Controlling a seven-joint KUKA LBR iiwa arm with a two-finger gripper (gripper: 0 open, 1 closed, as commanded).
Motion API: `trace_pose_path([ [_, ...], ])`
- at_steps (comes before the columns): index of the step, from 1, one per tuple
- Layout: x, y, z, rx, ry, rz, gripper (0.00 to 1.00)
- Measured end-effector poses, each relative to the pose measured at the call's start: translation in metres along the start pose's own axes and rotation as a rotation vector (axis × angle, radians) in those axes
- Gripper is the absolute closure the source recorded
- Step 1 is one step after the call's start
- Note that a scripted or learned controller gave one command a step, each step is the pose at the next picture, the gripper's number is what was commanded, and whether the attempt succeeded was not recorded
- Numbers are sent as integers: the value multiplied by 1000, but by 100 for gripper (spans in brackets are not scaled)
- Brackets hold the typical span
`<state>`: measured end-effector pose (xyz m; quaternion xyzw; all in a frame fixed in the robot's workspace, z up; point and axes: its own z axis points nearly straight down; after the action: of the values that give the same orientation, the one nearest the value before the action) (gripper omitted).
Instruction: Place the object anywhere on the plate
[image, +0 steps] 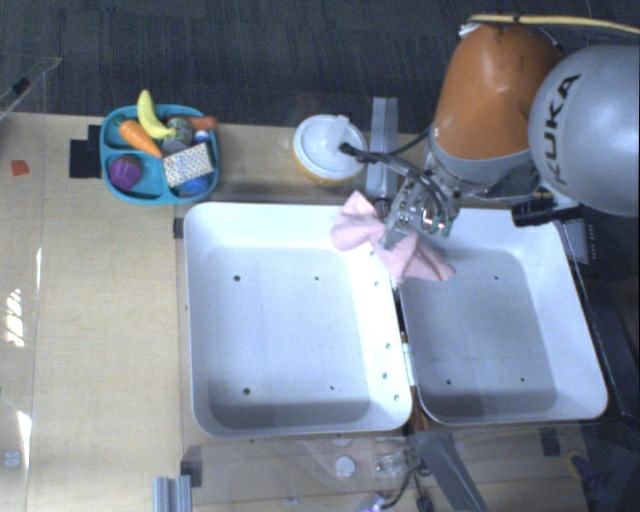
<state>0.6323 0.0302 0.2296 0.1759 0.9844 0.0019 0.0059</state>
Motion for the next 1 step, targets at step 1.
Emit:
trace_pose_path([
  [1,27,49,7,-3,-1,-351,100],
])
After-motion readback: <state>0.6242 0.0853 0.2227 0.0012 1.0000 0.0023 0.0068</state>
